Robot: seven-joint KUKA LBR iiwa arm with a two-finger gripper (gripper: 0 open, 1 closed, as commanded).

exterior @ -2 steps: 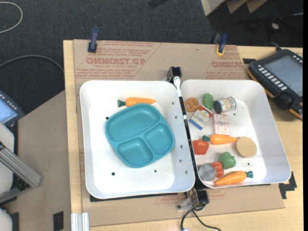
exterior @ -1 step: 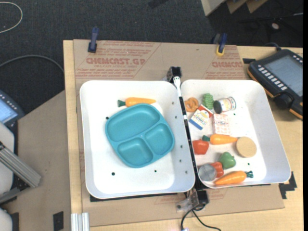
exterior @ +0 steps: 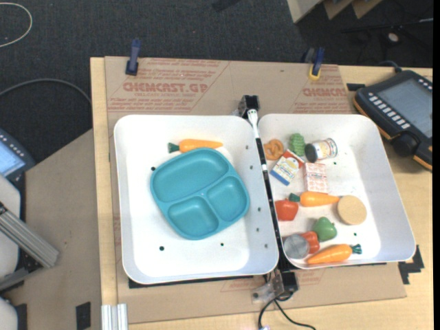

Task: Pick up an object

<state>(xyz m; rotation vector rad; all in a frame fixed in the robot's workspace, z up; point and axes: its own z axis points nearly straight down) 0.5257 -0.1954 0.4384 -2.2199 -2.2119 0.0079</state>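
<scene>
**rigwatcher:** how far along am I on the pick? From my remote feed nothing looks lifted, so the whole grab is left to do

**me:** yeah, the left bin (exterior: 130, 184) has a teal tray (exterior: 199, 192) and a carrot (exterior: 198, 144) just behind it, the right bin (exterior: 385, 184) holds the toy food pile, like the can (exterior: 321, 149). Can't tell what the fingers are doing from here

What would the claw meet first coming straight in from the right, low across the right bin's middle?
Probably the rim of the right bin, then the round tan disc, with a carrot just beyond. Approach height is unclear, so that's a guess.
</scene>
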